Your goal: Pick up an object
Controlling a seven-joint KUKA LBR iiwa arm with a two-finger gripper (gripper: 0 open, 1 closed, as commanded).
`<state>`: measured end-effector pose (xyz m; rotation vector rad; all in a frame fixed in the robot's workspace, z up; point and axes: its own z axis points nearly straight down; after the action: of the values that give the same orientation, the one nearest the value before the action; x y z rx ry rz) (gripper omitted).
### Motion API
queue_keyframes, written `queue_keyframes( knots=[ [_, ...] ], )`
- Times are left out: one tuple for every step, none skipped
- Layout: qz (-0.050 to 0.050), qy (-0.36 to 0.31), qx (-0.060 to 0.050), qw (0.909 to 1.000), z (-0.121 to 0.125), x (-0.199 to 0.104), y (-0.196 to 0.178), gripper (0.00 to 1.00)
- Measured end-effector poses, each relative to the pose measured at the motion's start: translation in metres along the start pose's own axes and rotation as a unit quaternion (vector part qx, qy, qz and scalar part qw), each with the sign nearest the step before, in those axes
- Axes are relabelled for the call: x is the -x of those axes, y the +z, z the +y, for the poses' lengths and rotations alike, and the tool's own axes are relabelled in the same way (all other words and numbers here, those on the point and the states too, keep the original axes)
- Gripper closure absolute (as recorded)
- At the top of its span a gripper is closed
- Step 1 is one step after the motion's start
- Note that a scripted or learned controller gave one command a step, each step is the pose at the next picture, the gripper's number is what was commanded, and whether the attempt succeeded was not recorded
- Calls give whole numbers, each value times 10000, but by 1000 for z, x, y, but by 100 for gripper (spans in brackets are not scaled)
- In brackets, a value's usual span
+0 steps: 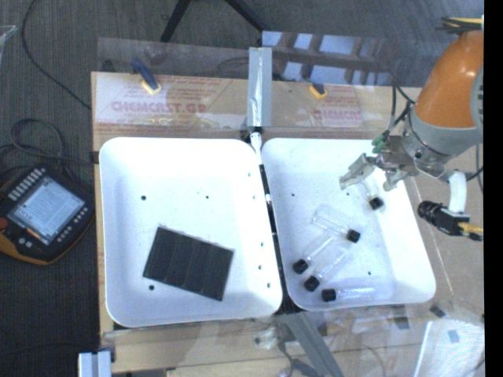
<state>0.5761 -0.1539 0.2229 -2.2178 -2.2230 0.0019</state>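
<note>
Your arm (448, 93) is reaching in from the right, grey with the orange band showing above the wrist. Your pincer (369, 171) is hanging over the upper part of the right bin (409, 289), fingers spread apart, nothing between them: released.

Task things: clear vials with black caps, all lying flat in the right bin. One small vial (375, 201) is sitting just below the pincer, nearest to it, and I can't tell if anything is touching it. A second vial (336, 225) is lying below and left of the pincer, tilted, cap at its lower right end. Further below and left, two more vials are lying close together: one (313, 254) with its cap at the lower left, one (326, 272) just beside it, cap also lower left. A fifth vial (350, 293) is lying near the bin's bottom wall, well below the pincer, cap on the left end.

Far left of the pincer, the left bin (126, 171) is holding a dark flat ribbed panel (189, 262), lying tilted in its lower half. Both bins are sitting side by side on the worktop (196, 104). A pendant with a screen (43, 214) is lying on the floor far left of the pincer.
</note>
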Motion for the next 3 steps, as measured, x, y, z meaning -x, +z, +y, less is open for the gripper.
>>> queue_keyframes(
  knots=[
    [0, -826, 18, 9966, -31, 31, 125, 0],
    [-6, -822, 11, 9966, 13, 54, 68, 0],
    [36, -828, 7, 9966, 88, 56, 130, 0]
  ],
)
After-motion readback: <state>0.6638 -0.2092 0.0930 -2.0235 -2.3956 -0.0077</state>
